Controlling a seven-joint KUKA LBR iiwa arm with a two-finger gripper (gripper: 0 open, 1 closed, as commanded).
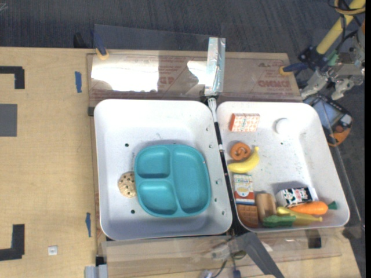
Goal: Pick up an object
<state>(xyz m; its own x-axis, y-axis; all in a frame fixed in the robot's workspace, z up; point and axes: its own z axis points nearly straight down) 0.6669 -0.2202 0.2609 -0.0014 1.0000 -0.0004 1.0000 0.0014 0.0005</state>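
Objects for picking sit in two bins: the left bin (110, 120) carries a big teal divided plate (172, 179), and the right bin (310, 149) crowds a banana (244, 164), a carrot (310, 208) and a milk carton (293, 196) along its near side. A small cookie (126, 184) touches the plate's left edge. The pincer's state, I cannot tell.

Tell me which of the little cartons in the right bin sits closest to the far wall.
The orange-and-white carton, alone at the far-left corner of the right bin. The other two, the orange-labelled carton and the cow-print milk carton, lie among the food along the near edge.
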